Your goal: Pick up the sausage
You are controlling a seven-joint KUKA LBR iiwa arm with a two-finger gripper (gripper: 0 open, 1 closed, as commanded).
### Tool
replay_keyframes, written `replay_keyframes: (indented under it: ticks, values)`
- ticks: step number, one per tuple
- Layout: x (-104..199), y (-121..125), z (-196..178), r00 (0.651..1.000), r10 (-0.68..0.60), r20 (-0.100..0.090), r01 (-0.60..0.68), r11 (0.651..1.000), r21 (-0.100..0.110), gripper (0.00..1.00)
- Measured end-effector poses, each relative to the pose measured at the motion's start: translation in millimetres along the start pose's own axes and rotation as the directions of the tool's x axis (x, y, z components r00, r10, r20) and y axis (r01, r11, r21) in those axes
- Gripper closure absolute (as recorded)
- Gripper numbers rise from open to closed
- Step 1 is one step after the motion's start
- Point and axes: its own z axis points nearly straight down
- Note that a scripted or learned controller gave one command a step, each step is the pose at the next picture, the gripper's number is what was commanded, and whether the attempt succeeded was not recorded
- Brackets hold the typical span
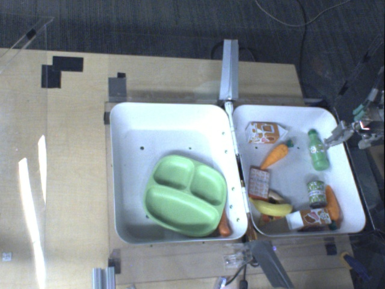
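Note:
The sausage (332,203) is a short orange-brown link lying near the right wall of the right bin (301,109), at its front, next to a green can (316,192). My gripper (352,131) hangs at the bin's far right rim, just right of a green bottle (317,150) and well behind the sausage. It is partly cut off by the view's edge, and nothing shows in its grasp.
The right bin also holds a carton (264,132), a carrot (275,155), a brown packet (260,182), a banana (272,208) and a small lying bottle (307,220). In the left bin (138,119), a green divided plate (185,194) lies over an orange item (224,226).

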Motion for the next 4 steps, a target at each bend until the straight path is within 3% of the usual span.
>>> replay_keyframes:
  ticks: [1, 2, 3, 4]
  values:
    - [7.9, 7.3, 122.6, 0.999, -0.044, -0.001, 0.044, 0.999, 0.001, 0.0]
    - [-0.6, -12.1, 165.7, 0.999, -0.039, -0.001, 0.039, 0.999, 0.001, 0.0]
    - [-9.4, -34.6, 184.1, 0.99, -0.142, 0.0, 0.142, 0.99, -0.008, 0.0]
    - [-9.4, -47.7, 185.0, 0.989, -0.151, 0.0, 0.151, 0.989, -0.006, 0.0]
